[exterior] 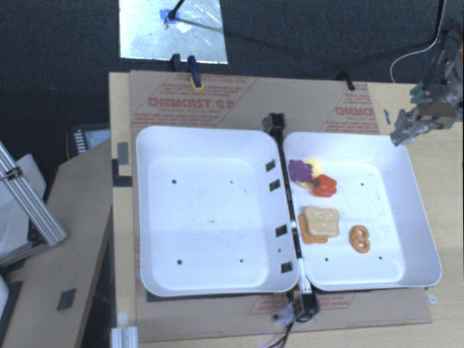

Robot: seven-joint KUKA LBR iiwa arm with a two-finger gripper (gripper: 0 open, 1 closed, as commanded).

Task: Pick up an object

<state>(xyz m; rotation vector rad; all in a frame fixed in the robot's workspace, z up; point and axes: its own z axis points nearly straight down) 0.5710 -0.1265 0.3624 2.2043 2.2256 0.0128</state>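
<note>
The right bin (406,194) holds several small toy foods. A purple grape bunch (300,170) lies by the bin's left wall, with a yellow piece (315,166) behind it and a red pepper (325,185) to its right. Nearer the front lie a slice of toast (320,222) on an orange piece and a small pretzel (359,238). My gripper (403,132) hangs at the far right, above the bin's back right corner and well away from the foods. Nothing is seen held in it.
The left bin (210,209) sits beside the right one, with a black clip strip between them. Both rest on a cardboard sheet (239,96). A shiny metal plate (172,20) lies at the back, and an aluminium rail (25,194) stands at the left.
</note>
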